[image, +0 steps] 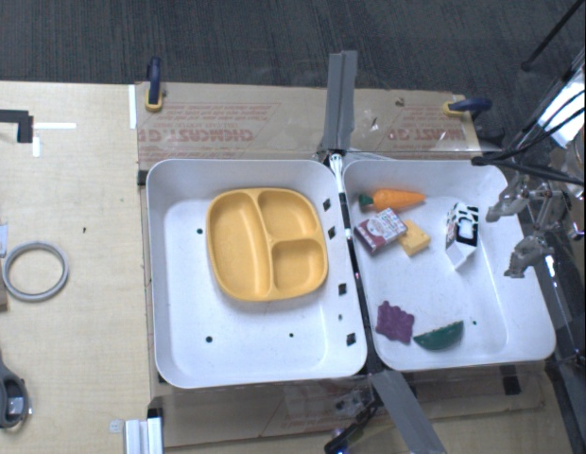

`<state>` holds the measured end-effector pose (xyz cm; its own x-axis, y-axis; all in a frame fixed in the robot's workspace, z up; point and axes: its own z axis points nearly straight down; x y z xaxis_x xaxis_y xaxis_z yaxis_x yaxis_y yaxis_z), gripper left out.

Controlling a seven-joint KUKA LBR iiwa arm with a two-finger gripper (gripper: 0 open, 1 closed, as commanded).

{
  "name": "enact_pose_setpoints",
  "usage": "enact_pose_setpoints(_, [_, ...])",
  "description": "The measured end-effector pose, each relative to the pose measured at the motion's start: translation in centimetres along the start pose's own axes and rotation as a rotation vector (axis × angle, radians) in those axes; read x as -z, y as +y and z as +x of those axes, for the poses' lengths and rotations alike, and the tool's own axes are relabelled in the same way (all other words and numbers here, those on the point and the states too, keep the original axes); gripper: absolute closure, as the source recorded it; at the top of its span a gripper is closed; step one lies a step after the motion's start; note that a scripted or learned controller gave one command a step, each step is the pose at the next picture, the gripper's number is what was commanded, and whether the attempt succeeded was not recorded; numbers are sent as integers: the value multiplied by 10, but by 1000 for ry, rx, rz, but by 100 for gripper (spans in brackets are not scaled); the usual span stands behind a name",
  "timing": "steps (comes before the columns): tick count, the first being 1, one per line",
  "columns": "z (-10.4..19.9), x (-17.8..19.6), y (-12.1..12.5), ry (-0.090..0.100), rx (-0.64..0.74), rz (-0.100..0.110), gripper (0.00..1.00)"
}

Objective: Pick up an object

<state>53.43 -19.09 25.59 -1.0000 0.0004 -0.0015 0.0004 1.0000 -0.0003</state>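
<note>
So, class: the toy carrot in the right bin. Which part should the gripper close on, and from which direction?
Probably the thick orange body of the carrot, taken from straight above. It lies flat along the far wall of the right bin, green top towards the divider, so the fingers should close across its narrow width. The red packet sits just in front, leaving little room on that side.

Carrot point(399, 199), box point(380, 230), sponge point(415, 238), carton point(461, 226) lie in right bin point(520, 343).

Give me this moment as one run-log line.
gripper: at right bin's right rim, holding nothing | right bin: carrot, red box, yellow block, milk carton, purple piece, green piece | left bin: yellow plate
</note>
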Motion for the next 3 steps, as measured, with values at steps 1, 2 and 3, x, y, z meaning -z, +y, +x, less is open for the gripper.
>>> enact_pose_setpoints(1, [-48, -141, -30, -29, -162, 6, 0])
enact_pose_setpoints(2, [-110, -130, -23, -6, -659, 1, 0])
enact_pose_setpoints(3, [-111, -147, -22, -35, -648, 4, 0])
